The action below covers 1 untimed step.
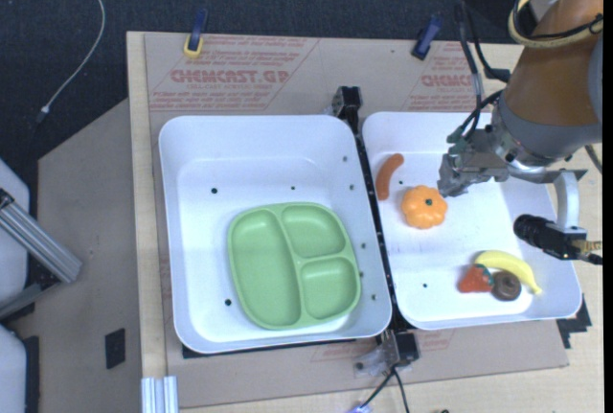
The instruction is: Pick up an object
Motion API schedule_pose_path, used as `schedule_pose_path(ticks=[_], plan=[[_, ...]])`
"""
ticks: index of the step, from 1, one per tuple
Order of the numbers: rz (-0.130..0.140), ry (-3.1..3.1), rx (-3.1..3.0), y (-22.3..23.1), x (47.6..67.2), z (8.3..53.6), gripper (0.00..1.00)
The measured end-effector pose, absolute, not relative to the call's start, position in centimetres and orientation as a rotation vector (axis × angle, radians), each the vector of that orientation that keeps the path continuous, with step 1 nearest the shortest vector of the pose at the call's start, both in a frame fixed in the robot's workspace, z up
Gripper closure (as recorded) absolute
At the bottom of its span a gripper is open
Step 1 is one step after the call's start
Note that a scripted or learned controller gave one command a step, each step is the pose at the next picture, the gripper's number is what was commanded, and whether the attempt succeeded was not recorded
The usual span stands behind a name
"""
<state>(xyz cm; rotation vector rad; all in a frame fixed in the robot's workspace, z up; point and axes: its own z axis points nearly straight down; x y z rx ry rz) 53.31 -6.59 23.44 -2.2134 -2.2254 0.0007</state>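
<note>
Look to the right bin [536,306] first: your hand [458,179] hangs over its upper middle, just right of the small orange pumpkin [423,208] and a little above it. The dark fingers point down toward the bin floor, but from this slant you cannot tell whether they are spread or closed, and nothing shows between them. The pumpkin sits alone on the white floor, very near the fingertips; whether they touch it is unclear.

To the pumpkin's upper left you see an orange sausage-shaped piece [388,175], lying tilted close to the divider between the bins. Toward the bin's lower right, a yellow banana [511,265] curves over a small brown round item [505,286], with a red piece [473,281] just beside them on the left. These three cluster together, well apart from the pumpkin.

In the left bin [192,152], a pale green divided plate [292,263] rests in the lower half, its three compartments holding nothing. The grey arm with its orange band [560,28] enters from the right, above the desk [287,66].
</note>
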Motion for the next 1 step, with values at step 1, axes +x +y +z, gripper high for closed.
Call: schedule_pose_path(ticks=[1], plan=[[-0.002, -2.228, -2.217, -1.26, 55.57, 22.58, 1.00]])
